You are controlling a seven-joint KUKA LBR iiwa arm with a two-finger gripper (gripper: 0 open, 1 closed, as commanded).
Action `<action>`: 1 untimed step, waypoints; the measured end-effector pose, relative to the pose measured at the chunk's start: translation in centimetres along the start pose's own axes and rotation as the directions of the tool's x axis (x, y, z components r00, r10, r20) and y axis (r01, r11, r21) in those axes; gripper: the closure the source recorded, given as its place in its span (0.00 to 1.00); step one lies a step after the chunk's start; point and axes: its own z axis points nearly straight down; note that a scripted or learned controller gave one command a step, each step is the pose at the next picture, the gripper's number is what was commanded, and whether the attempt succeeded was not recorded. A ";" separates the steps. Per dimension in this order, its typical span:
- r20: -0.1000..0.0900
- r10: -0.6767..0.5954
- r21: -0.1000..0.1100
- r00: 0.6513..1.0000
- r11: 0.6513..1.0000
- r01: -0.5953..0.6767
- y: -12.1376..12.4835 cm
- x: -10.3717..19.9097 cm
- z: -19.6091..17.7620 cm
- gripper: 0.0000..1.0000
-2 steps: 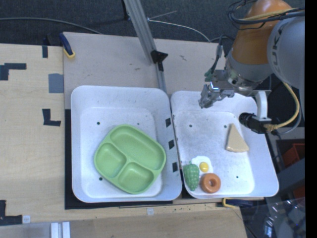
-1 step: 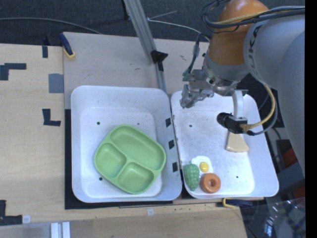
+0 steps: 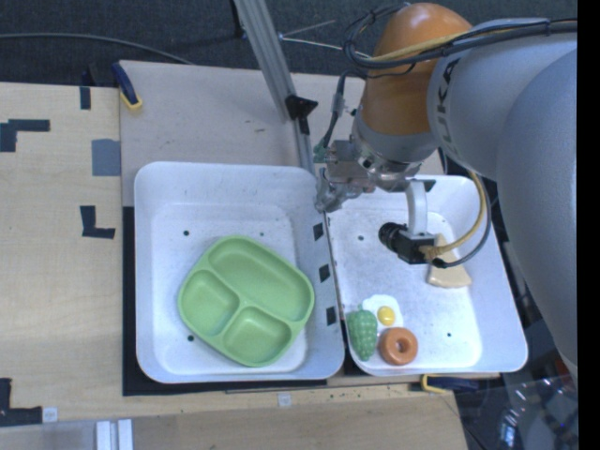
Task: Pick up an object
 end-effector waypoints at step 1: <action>0.000 0.000 0.001 1.000 1.000 0.000 -0.2 4.5 1.1 1.00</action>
